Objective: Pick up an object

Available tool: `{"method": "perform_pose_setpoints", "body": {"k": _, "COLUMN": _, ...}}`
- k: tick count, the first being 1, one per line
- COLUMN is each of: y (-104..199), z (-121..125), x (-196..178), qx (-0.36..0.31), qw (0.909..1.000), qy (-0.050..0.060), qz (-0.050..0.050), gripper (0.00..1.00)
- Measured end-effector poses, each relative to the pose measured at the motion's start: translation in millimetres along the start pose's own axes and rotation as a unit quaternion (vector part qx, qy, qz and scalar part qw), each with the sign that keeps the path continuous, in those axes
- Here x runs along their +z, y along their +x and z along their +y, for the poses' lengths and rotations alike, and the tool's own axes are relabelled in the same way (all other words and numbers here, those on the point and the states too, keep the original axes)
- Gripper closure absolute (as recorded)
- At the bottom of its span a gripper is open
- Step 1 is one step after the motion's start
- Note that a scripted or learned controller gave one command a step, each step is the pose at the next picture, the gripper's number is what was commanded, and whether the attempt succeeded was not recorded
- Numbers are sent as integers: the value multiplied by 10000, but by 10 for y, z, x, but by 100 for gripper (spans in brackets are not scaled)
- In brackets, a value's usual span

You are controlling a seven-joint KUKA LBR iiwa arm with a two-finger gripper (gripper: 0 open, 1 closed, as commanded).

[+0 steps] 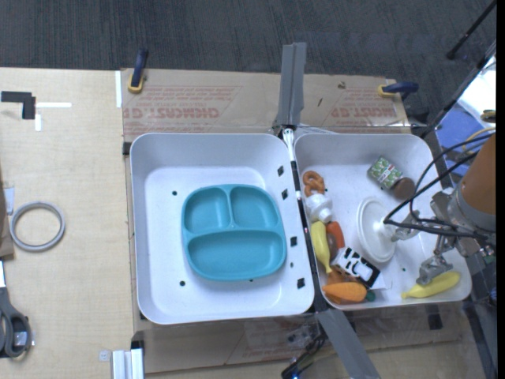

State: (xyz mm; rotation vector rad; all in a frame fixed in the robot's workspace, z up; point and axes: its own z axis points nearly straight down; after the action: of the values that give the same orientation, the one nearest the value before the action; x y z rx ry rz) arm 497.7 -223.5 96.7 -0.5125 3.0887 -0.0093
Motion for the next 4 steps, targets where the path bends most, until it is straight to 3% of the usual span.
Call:
{"method": "perform_pose_setpoints", "body": {"k": 1, "y": -514, "z": 253, "x": -47, "qx": -692, "qw": 9976, "qy": -36, "qz": 17, "gripper": 0}}
{"method": "perform_pose_setpoints", "body": {"k": 2, "y": -1071, "z": 782, "x": 15, "qx": -483, "qw": 9988, "qy": -4, "qz": 20, "gripper": 0}}
{"method": "perform_pose_setpoints", "body": {"k": 3, "y": -454, "z": 787, "x": -90, "qx": -63, "qw": 9997, "qy": 113, "qz": -217, "gripper": 0}}
{"method": "perform_pose_setpoints", "body": {"k": 4, "y": -465, "z": 1109, "x": 0, "qx": 205, "qw": 9998, "qy": 6, "qz": -28, "gripper": 0}}
